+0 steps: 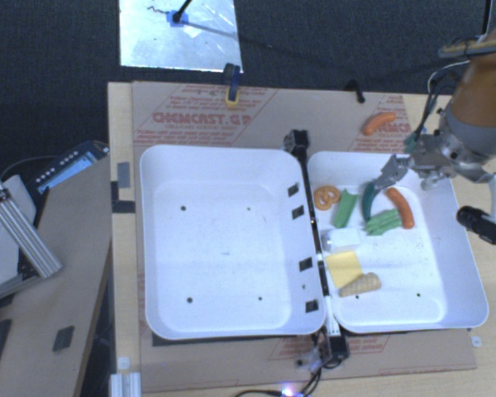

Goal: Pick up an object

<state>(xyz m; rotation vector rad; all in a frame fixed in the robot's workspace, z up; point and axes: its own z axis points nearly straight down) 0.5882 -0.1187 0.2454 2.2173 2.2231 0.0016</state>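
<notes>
The right bin (446, 304) holds several small items: a pretzel-like orange ring (326, 197), a light green stick (345, 208), a dark green pod (368, 200), a green ridged piece (383, 222), an orange sausage (401, 208), a white block (342, 239), a yellow slab (344, 266) and a tan cone (360, 284). My gripper (394, 172) hangs over the bin's far part, just above the dark green pod and the orange sausage. Nothing shows between its fingers.
The left bin (223, 238) lies beside the right one, joined by a black clipped divider (310, 230). Another orange sausage (379, 123) lies on the cardboard behind the right bin. A yellow clamp (231, 85) stands at the board's far edge.
</notes>
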